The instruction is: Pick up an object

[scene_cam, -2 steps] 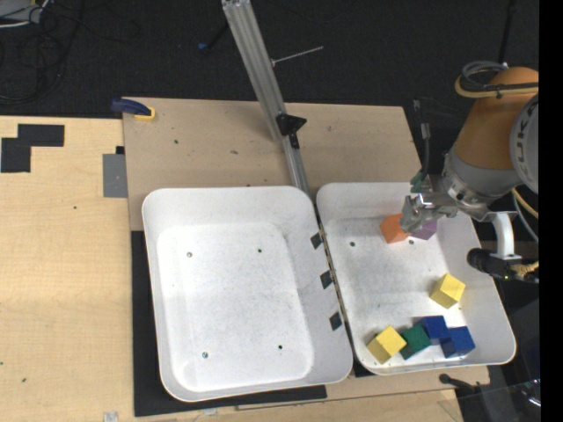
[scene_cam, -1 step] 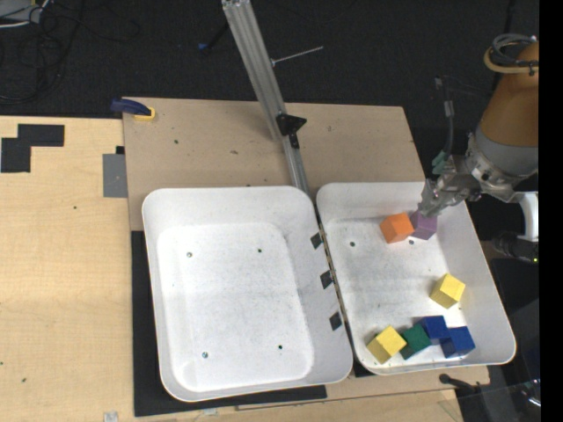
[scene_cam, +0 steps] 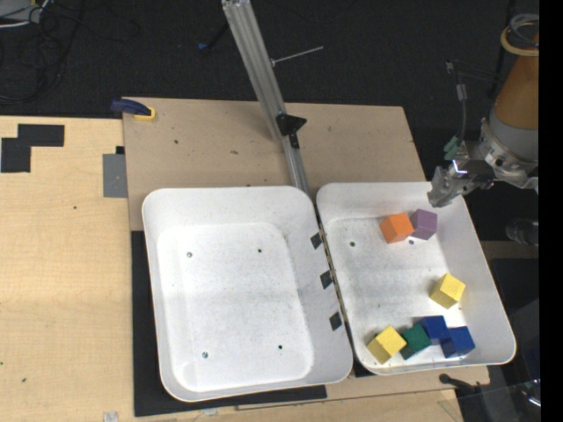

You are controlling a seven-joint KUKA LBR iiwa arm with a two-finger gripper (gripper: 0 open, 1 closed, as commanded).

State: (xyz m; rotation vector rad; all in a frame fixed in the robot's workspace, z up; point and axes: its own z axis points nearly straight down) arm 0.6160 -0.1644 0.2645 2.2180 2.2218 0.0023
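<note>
The right bin holds several small blocks. An orange block and a purple block lie side by side near its far edge. A yellow block sits alone by the right wall. At the near edge, another yellow block, a green block and two blue blocks are bunched together. My gripper hangs over the bin's far right corner, just above and right of the purple block, with nothing visibly in it.
The left bin lies beside the right one, joined by black clips. A slanted metal rail rises behind the bins. The wooden bench extends to the left, with a small blue-and-yellow clamp at its back.
</note>
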